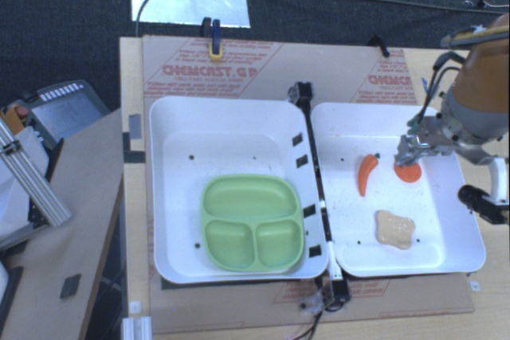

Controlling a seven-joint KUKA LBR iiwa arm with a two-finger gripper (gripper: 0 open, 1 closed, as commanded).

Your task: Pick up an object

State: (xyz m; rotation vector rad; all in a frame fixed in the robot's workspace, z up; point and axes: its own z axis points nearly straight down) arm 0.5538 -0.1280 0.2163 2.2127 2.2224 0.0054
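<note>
1. Gripper (409,153) hangs low over the right bin (458,251), directly above a flat red-orange disc (409,173) that lies on the bin floor near its right wall; the metal fingertips sit at the disc's upper edge.
2. Whether the fingers are apart or together cannot be told from this slanted view, and nothing is visibly clamped between them.
3. Just to the left of the disc, an orange chili pepper toy (366,173) lies on the same floor, its narrow tip pointing down-left, apart from the disc.
4. Nearer the front of that bin rests a pale beige lump (395,229), well clear of both the pepper and the disc.
5. Behind the gripper, the grey arm (478,111) with its orange band enters from the right edge, crossing over the bin's right rim.
6. Across the black divider, the left bin (175,131) holds a green three-compartment plate (253,222) lying flat toward its front right corner.
7. Both bins sit on a cardboard-covered board (239,68) with red printing, and a yellow clamp (215,40) grips its far edge.
</note>
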